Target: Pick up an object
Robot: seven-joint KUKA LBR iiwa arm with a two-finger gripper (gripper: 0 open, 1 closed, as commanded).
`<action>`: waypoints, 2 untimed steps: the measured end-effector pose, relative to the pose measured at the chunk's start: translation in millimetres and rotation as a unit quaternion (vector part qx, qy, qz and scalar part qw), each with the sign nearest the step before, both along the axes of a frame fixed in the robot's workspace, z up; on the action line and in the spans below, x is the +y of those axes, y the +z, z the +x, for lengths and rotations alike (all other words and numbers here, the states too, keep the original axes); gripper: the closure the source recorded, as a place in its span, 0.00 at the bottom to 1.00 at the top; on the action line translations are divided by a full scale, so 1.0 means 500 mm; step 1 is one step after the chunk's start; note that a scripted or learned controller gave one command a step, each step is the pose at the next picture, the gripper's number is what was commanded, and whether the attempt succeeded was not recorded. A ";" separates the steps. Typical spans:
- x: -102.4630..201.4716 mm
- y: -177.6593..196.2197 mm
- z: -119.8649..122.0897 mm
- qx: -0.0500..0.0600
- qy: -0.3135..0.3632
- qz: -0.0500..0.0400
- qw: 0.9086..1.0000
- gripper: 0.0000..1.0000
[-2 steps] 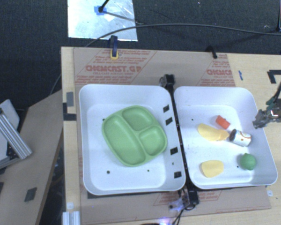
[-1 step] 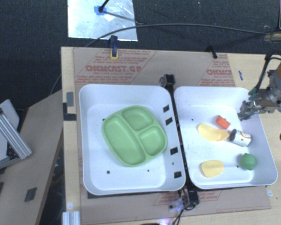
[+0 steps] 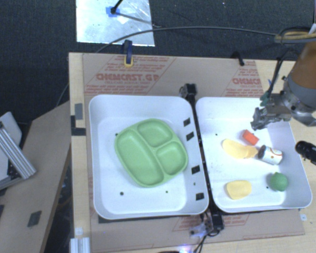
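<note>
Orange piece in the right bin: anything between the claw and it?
Nothing visible. The claw hangs just above and right of the orange piece with open bin floor between them. The yellow piece and the small bottle lie below it, off that line.

A single fixed camera sits high above the bench (image 3: 147, 70), looking down at a slant from the near side toward the far edge. It stands far enough back to take in both white bins, the left bin (image 3: 102, 157) and the right bin (image 3: 297, 194), side by side. The arm (image 3: 308, 75) enters from the right edge of the view.
</note>
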State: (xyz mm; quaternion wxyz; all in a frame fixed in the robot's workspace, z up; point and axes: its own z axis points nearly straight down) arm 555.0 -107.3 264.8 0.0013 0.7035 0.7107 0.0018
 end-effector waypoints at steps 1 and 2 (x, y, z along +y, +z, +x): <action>0.100 0.005 0.036 0.000 0.000 0.000 1.000 1.00; 0.193 0.003 0.080 0.000 0.000 0.000 1.000 1.00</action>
